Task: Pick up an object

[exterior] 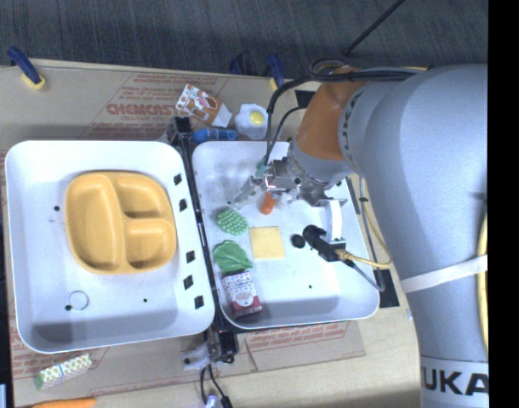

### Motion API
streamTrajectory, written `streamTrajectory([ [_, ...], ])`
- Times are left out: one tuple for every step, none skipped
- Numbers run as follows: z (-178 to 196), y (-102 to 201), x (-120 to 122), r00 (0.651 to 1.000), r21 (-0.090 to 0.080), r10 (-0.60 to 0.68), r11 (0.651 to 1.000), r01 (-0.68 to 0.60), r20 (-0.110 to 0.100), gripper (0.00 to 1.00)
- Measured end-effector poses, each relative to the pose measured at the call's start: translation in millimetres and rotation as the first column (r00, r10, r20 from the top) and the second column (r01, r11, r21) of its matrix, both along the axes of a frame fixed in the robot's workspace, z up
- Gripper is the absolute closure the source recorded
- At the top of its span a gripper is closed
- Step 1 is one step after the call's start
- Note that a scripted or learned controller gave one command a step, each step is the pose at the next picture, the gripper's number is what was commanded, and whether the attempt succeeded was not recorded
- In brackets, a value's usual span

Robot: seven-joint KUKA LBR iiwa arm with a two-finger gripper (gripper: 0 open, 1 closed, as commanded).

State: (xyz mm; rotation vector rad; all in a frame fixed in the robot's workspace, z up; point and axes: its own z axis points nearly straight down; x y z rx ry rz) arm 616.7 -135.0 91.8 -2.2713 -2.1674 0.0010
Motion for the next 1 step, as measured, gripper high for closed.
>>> streamTrajectory([
  [10.0, 0.1, 0.1, 1.000, 0.000, 0.004, 1.000, -0.004, -0.002, 1.00],
])
